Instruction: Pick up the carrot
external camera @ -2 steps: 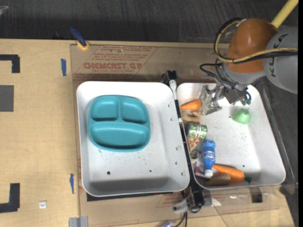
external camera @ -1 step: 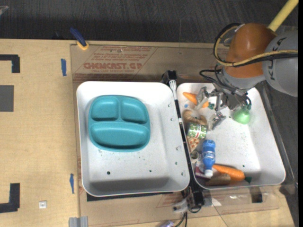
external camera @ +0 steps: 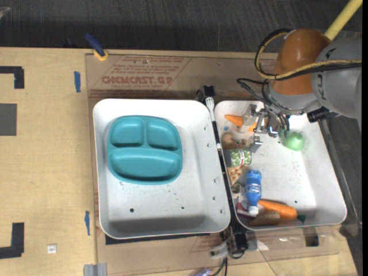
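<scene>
Nearest me, along the front wall of the right bin (external camera: 322,177), a long tapered carrot (external camera: 278,209) is lying on its side, smooth and orange, its thick end pointing right. Touching its left end, a small plastic bottle (external camera: 252,190) with a blue label is lying tilted, its white cap toward the front. Behind the bottle I am seeing a jumble of crinkly wrappers (external camera: 238,160) hugging the bin's left wall. In the left bin (external camera: 115,211), a teal plate (external camera: 145,149) with three compartments is sitting flat, rounded and glossy. Farther back, a round green ball (external camera: 294,141) is resting just right of the gripper (external camera: 263,126). The gripper is hanging over the bin's back part, and I cannot tell how its jaws are standing. A second, smaller orange carrot piece (external camera: 234,119) is lying just to its left.
</scene>
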